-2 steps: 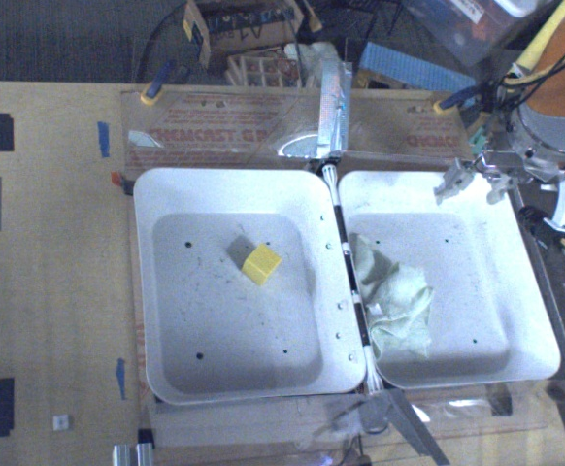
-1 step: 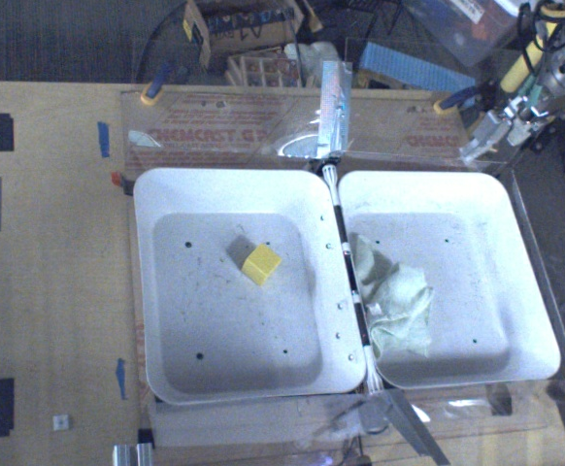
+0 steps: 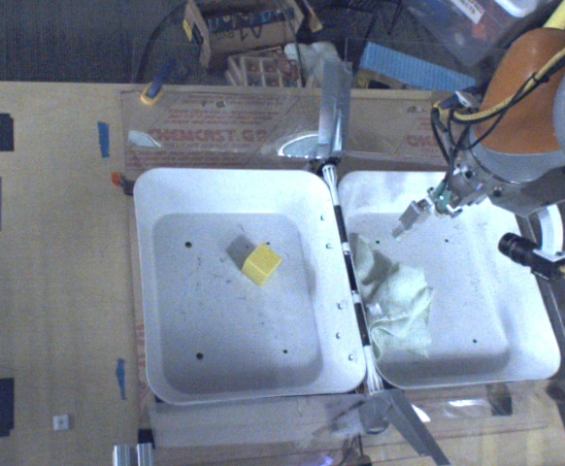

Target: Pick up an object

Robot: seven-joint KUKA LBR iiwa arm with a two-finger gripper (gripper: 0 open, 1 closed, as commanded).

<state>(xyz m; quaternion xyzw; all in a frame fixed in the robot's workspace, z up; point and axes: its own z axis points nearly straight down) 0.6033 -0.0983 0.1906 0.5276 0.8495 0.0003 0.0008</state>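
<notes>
A small yellow block (image 3: 261, 263) lies in the left bin (image 3: 166, 202), a little above its middle. A crumpled pale green cloth (image 3: 391, 297) lies in the right bin (image 3: 530, 348) against its left wall. My gripper (image 3: 415, 213) hangs over the upper part of the right bin, pointing down and left, above and to the right of the cloth. Nothing shows between its fingers. The arm comes in from the upper right with its orange band (image 3: 525, 66) above the wrist.
A metal divider bar (image 3: 336, 115) runs up from between the two bins. Cardboard and a clear sheet (image 3: 224, 124) lie behind the bins, with clutter beyond. A black knob (image 3: 517, 248) sticks out at the right bin's right side.
</notes>
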